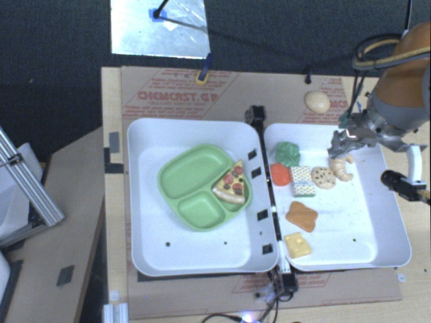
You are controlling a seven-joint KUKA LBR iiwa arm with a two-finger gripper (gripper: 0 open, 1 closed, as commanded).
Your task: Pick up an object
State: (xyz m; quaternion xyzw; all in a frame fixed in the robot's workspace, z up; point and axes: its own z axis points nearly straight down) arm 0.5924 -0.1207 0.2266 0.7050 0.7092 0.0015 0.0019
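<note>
Table (168,89) carries two white bins side by side. Left bin (145,180) holds a green divided plate (192,180) with a pizza slice (231,184) on its right compartment. Right bin (377,227) holds small food items: green piece (288,153), toast (302,215), cookie (322,177), croissant (343,170). Tool (342,145) sits just above the croissant; finger state cannot be determined.

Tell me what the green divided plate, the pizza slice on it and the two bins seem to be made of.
Green divided plate: likely moulded plastic, matte, one even colour with soft rounded ridges.
Pizza slice: probably toy plastic or rubber; flat painted toppings.
Bins: thin white plastic by the look, slightly glossy with rounded rims.
</note>
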